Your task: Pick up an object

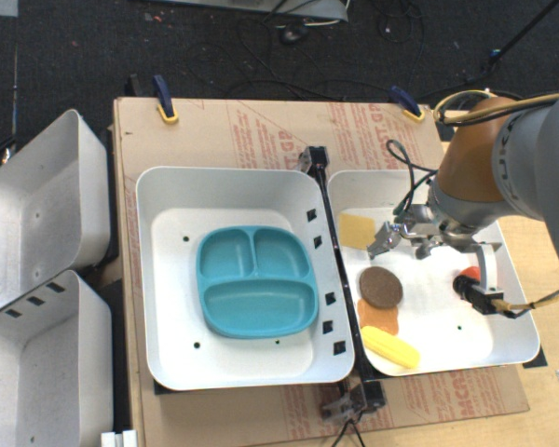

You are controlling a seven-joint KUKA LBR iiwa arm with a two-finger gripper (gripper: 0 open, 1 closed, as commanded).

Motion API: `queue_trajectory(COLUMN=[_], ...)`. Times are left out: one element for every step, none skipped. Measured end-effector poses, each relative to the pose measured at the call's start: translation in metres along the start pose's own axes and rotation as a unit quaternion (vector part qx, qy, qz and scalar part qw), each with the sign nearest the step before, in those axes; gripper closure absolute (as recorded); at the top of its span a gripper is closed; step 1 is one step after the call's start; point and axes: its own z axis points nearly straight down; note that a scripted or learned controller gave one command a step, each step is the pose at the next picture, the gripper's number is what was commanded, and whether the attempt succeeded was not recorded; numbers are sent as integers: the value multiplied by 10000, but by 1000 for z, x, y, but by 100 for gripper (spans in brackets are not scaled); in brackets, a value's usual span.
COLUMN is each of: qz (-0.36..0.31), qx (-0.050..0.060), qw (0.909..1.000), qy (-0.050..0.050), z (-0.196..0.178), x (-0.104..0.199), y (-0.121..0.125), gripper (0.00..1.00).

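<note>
- The grey arm with an orange band (503,166) runs off the right edge, so its base is out of view.
- The wrist covers the gripper (402,240); how its fingers stand cannot be told.
- A flat orange piece (380,318) lies partly under the round brown disc (381,288) and the yellow corn-shaped toy (391,347).
- A small red object (469,275) beside the black fitting is too small to identify.
- Two spare white bins (37,250) are cut off at the left edge.
</note>
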Motion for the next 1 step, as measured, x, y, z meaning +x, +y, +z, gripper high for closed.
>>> queue_trajectory(qz=[1], qx=[-32], qw=[10000], qy=[-5], z=[-14], x=[0], y=[2], gripper=[100])
